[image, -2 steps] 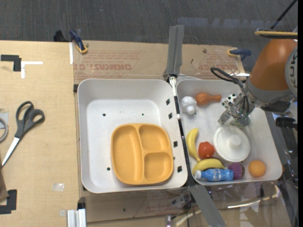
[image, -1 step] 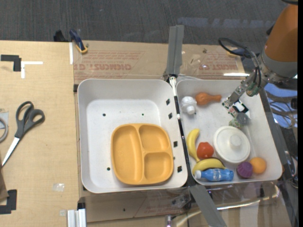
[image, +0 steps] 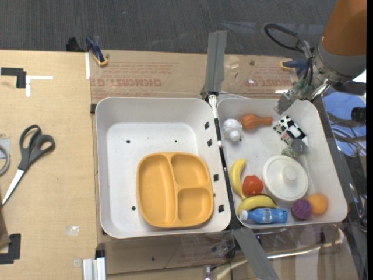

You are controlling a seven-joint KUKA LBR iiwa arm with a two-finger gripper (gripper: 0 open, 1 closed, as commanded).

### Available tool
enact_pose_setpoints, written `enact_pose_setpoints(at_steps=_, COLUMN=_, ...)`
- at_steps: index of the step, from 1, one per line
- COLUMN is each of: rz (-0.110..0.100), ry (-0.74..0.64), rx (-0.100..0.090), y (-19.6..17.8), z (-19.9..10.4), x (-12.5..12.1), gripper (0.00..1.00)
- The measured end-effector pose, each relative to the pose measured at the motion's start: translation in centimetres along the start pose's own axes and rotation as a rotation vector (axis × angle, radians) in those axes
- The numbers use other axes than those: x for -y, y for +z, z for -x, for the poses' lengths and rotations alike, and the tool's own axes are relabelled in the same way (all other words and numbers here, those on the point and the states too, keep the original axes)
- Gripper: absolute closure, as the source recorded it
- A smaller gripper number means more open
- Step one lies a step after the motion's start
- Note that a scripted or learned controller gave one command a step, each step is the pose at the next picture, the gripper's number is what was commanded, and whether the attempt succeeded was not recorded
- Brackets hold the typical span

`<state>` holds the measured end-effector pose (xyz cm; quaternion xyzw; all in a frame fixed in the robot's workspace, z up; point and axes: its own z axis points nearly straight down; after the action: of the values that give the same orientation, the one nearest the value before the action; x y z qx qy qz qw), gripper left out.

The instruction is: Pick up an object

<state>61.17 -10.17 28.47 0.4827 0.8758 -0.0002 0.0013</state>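
- The light was bright and even, and it seemed to come from above.
- The two white bins (image: 111,174) looked very bright, with soft grey shade along their inside walls.
- The yellow tray (image: 175,188) cast only a thin shadow.
- The orange arm (image: 348,22) at the far right looked a bit blurry.
- The far dark floor (image: 145,10) looked grainy.

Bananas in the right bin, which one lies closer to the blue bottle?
The lower banana, lying crosswise right above the blue bottle and touching it. The other banana stands lengthwise along the bin's left wall, farther up.
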Motion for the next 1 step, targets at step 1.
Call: enact_pose_setpoints(at_steps=1, rz=0.000, ry=-0.141, rx=0.001, y=-2.22, z=7.26, x=10.53, gripper=1.00)
